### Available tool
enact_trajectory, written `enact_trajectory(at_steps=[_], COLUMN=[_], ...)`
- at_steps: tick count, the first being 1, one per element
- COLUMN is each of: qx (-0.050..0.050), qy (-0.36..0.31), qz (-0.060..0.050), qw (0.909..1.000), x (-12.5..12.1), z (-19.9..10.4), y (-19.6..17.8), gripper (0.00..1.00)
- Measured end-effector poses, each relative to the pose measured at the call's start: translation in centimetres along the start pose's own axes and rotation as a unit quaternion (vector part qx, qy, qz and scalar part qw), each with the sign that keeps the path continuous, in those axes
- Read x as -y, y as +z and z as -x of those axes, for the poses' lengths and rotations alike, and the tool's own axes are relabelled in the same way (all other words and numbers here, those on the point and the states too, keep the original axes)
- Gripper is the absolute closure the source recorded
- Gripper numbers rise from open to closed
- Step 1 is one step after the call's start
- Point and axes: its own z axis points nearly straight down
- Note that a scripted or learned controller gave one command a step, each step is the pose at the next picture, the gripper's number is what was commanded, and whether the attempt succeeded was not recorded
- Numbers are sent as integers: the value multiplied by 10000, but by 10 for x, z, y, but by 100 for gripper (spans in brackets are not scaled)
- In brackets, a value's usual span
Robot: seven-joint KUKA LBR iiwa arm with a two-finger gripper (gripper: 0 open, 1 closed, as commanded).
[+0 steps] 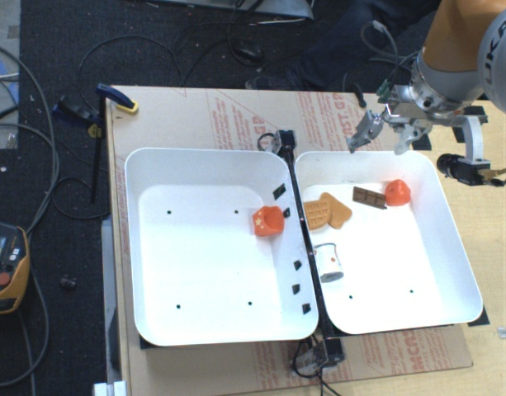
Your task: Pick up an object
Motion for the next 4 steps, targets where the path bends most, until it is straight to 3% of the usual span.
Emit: enact_trajectory(at_steps=[1, 3, 4], qx=[1, -3, -4], qy=[-2, 0, -3], qz=[29, 0, 3], qw=[10000, 10000, 10000], x=[-1, 9, 0], z=[0, -1, 1], y=[-4, 112, 171], gripper=[0, 0, 0])
